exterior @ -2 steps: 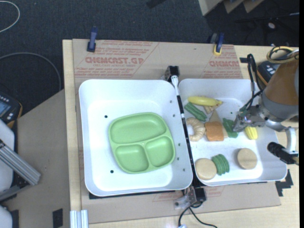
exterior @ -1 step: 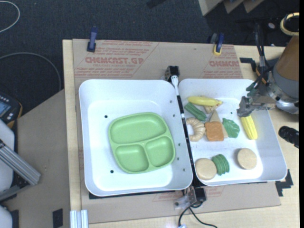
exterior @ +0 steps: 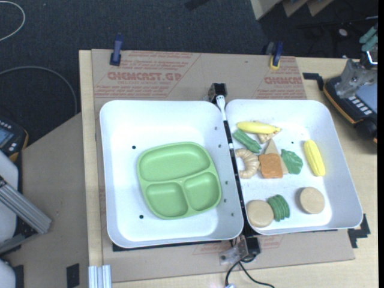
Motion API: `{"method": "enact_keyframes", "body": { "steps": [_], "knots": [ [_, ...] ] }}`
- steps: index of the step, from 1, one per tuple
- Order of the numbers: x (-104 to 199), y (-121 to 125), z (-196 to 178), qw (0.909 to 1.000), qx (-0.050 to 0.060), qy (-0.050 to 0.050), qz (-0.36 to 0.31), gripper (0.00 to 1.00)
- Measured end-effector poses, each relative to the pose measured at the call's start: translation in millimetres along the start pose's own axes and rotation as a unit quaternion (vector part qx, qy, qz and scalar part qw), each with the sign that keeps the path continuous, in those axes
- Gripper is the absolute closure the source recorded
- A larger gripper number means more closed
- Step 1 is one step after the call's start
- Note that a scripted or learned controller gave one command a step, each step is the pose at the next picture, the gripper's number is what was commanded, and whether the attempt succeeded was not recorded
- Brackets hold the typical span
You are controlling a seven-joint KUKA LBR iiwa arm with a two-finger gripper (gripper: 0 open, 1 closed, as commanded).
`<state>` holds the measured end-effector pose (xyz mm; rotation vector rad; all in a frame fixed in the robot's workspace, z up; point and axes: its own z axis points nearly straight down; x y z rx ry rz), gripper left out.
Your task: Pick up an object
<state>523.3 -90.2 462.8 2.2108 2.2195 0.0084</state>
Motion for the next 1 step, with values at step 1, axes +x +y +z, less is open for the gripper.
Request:
{"method": "enact_keyframes", "body": {
  "steps": [1],
  "knots": [
    [-65.0, -16.7, 111.9, 1.0000, 0.004, 0.001, 0.001, 1.00]
  ]
}}
